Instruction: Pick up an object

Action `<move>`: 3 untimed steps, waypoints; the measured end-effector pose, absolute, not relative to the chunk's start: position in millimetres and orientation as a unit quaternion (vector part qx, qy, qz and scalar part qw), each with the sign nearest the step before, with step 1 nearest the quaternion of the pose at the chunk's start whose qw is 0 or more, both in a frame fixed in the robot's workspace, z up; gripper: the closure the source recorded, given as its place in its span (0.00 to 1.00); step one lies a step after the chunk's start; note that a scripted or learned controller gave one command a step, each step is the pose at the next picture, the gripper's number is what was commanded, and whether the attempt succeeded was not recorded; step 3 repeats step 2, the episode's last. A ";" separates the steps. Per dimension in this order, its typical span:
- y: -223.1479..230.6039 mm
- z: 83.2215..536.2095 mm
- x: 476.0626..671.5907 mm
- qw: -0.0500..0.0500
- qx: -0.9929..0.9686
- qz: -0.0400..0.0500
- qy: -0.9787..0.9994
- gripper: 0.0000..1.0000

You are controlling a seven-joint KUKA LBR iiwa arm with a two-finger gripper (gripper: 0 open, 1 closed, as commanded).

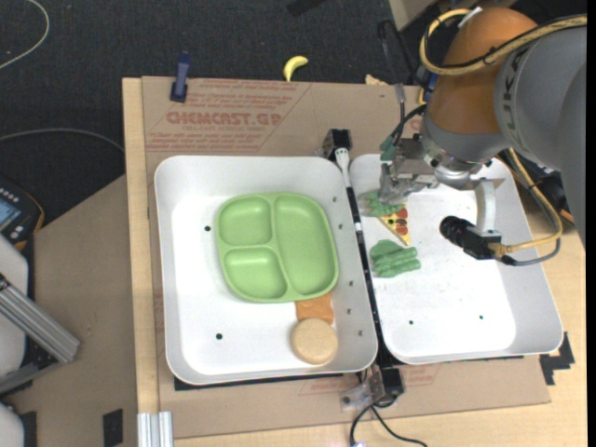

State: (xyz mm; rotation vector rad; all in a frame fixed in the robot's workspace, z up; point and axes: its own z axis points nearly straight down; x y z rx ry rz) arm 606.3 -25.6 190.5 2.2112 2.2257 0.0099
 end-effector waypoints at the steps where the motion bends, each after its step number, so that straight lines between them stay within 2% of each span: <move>1: -7.2 293.6 529.6 0.002 0.706 0.003 0.708 1.00; 2: 42.0 411.0 478.6 0.003 0.704 0.007 0.710 1.00; 3: 42.0 411.0 478.6 0.003 0.704 0.007 0.710 1.00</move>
